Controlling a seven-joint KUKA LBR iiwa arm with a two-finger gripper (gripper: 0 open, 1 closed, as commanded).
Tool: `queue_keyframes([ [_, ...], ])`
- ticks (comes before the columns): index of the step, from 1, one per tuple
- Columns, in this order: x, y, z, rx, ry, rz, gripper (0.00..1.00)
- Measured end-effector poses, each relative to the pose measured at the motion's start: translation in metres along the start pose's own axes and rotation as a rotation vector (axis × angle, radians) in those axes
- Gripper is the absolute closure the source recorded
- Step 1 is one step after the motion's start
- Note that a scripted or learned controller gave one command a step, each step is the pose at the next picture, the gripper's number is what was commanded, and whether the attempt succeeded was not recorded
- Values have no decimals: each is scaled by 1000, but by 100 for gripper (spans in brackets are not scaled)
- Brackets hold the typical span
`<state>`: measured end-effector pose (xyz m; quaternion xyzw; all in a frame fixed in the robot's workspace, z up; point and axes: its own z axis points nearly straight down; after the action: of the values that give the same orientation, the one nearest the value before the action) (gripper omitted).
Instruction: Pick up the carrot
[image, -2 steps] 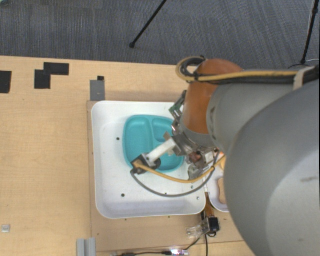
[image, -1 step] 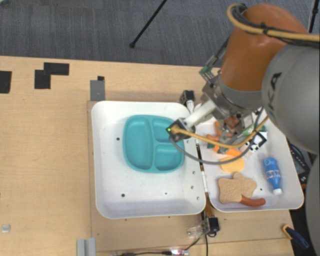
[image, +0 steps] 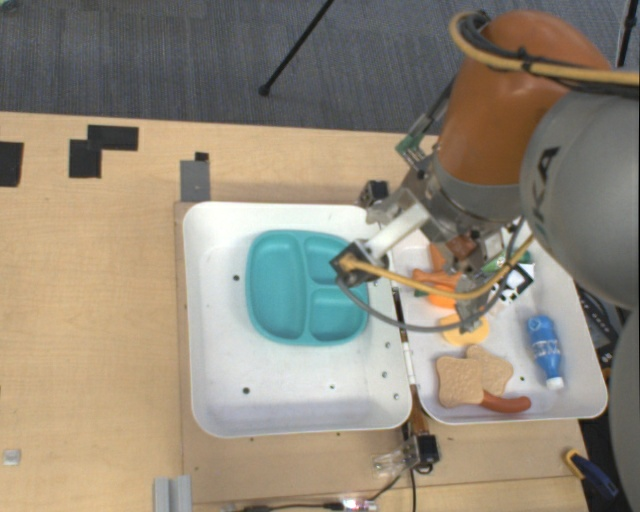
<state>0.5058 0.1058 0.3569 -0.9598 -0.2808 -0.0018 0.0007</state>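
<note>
Because the arm's wrist and its looping cables hang right over the carrot (image: 432, 283), the main danger here is a blind, off-centre grab. The carrot lies in the right bin (image: 590, 395), in its upper left part at right of centre in the frame, with just an orange sliver visible beneath the gripper (image: 462, 262). I cannot tell whether the gripper is open or closed — the wrist hides that.

A yellow slice (image: 466, 333), cheese perhaps, lies just below the carrot, and the toast slices (image: 472, 378) and sausage (image: 505, 404) sit further toward the frame's bottom. If the descent lands a little low, the gripper could catch the slice instead, or pinch the carrot by one end so it swivels and drops.

The carrot also lies near the wall shared with the left bin (image: 215, 400) — a push rather than a clean pinch could wedge it against that wall. The yellow cable (image: 400, 275) trails over the divider toward the teal divided plate (image: 300, 285) and might snag as the arm lifts. The blue bottle (image: 545, 350) at right sits well apart and looks safe.
</note>
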Motion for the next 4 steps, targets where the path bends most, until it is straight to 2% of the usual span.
queue_keyframes([
  [1,-51,41,157,4,-14,-101,0],
  [2,-35,155,71,-11,3,-105,0],
  [3,-44,98,173,9,-11,-167,0],
  [4,-82,119,173,2,-6,-154,0],
])
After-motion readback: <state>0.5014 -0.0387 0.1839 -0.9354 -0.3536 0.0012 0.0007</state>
